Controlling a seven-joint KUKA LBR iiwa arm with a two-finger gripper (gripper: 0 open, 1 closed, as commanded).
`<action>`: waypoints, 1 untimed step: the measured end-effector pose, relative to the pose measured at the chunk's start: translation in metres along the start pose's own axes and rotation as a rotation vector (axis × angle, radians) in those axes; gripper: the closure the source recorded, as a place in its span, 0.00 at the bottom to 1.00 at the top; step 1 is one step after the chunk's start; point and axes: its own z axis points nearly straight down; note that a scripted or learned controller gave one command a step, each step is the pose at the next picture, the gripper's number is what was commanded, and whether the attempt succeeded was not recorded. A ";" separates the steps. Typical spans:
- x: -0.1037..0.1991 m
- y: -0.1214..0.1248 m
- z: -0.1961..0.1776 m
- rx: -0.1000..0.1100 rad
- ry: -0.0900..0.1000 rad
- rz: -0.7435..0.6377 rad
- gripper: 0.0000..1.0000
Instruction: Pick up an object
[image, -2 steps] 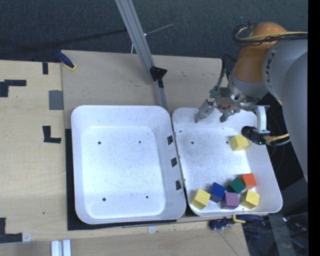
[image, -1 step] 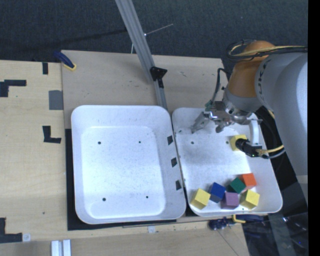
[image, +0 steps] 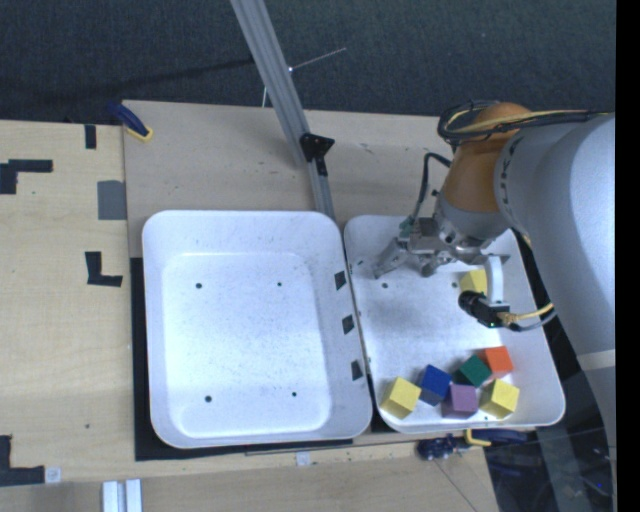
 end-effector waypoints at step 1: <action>0.001 0.001 -0.013 -0.004 0.001 -0.002 1.00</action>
